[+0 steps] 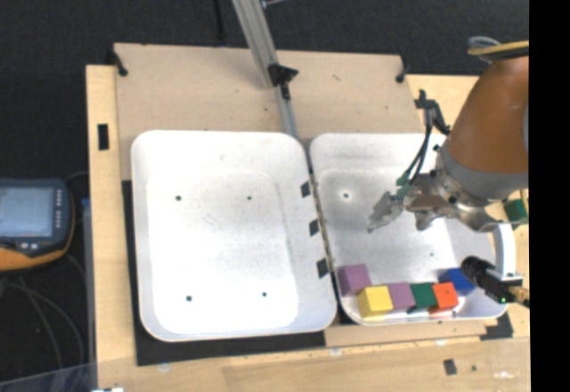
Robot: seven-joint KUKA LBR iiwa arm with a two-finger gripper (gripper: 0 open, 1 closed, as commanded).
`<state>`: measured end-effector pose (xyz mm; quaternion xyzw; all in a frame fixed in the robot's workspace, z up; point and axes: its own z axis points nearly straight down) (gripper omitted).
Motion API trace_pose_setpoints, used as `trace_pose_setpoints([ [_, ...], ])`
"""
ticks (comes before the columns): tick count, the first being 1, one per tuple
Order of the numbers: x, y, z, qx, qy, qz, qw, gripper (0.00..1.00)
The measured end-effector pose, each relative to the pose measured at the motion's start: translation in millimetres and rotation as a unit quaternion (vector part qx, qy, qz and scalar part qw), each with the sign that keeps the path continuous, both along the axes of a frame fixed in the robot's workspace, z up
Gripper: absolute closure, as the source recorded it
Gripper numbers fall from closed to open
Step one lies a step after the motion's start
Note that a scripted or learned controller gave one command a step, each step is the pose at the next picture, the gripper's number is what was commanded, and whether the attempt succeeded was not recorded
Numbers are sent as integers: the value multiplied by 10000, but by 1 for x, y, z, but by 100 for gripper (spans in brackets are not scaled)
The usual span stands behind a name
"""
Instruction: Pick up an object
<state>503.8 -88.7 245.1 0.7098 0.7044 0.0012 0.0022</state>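
gripper (pixel 385 212) hangs over bare right bin (pixel 356 159) floor, jaw state unreadable; shift toward yellow block (pixel 376 300), centre, descend straight

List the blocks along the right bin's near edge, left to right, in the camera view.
Purple block → yellow block → lilac block → green block → orange block → blue block.
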Motion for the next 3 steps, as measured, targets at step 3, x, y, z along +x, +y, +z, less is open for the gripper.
trace_pose_setpoints([
  [3, 149, 48, -49, 5, 0, 71, 10000, 0],
])
